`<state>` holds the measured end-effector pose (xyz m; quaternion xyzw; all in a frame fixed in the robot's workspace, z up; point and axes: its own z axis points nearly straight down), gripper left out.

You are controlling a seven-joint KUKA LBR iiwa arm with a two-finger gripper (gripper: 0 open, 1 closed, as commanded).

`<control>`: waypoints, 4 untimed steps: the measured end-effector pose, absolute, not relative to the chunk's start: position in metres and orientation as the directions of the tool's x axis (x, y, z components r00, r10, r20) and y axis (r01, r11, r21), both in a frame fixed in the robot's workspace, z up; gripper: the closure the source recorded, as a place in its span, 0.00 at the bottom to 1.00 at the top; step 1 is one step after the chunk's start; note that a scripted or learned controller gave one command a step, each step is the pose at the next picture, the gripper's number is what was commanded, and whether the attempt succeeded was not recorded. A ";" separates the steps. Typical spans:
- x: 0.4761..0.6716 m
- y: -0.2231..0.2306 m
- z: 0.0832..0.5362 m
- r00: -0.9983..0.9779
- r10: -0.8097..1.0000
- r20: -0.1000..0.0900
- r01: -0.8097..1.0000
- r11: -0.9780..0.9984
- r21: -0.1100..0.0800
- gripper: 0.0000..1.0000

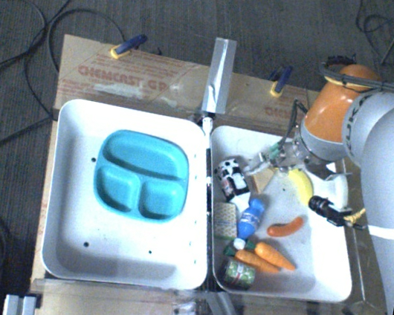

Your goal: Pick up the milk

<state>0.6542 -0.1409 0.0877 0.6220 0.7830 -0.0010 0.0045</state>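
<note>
The milk, a small carton with a black-and-white cow-spot print (230, 176), lies tilted in the right white plastic bin (325, 285), against the bin's left wall and towards its far end. Just beyond the carton, on the side away from that wall, rests a tan cardboard-coloured block (259, 179); nearer the camera from the carton lie a blue-capped clear plastic bottle (249, 219) and two orange toy carrots (266, 257).

The two-finger gripper (282, 154) hangs above the bin's far end, past the block, near the carton but apart from it and not over it. Its opening cannot be judged from this view.

For a clean pick, centre the gripper over the carton, align the closing axis across its narrow faces, and descend clear of the wall and block.
</note>
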 end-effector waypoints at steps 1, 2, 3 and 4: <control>0.610 -0.110 0.091 -0.085 0.996 -0.013 0.996 0.085 0.012 0.00; 0.660 -0.054 0.184 0.090 0.996 -0.005 0.996 -0.090 -0.001 0.00; 0.668 -0.040 0.194 0.097 0.995 -0.005 0.995 -0.097 -0.002 0.00; 0.668 -0.040 0.194 0.097 0.995 -0.006 0.995 -0.097 -0.002 0.00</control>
